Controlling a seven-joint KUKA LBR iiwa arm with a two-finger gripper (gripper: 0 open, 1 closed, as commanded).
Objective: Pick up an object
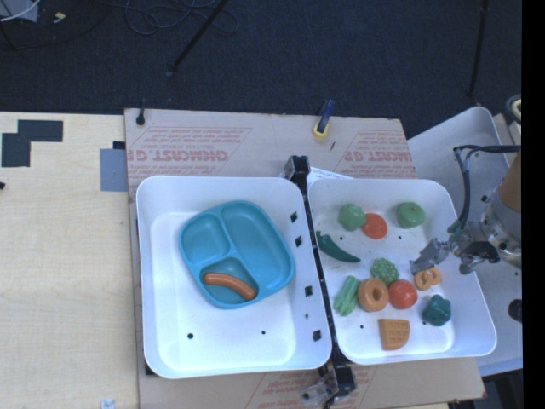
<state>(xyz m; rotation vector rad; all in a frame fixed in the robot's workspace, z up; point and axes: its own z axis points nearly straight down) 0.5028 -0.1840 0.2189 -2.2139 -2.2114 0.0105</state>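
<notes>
Claw (436,256) sits low over the right bin (464,335), near its right wall, w/ the arm (502,220) coming in from the right; whether it's released or clenched I can't tell, too small and blurred; nothing visibly gripped; its tip is just above, maybe touching, a small orange ring (427,277); close by: red tomato (403,295), tan doughnut (373,294), broccoli (384,270), teal pepper (437,310), orange waffle (393,333), green pod (347,296), dark green chilli (335,248); further up: two green fruits (352,217) (410,214) and a red-orange piece (374,226); left bin (170,348) holds a blue divided plate (196,245) w/ a sausage (228,285) in its near compartment
</notes>
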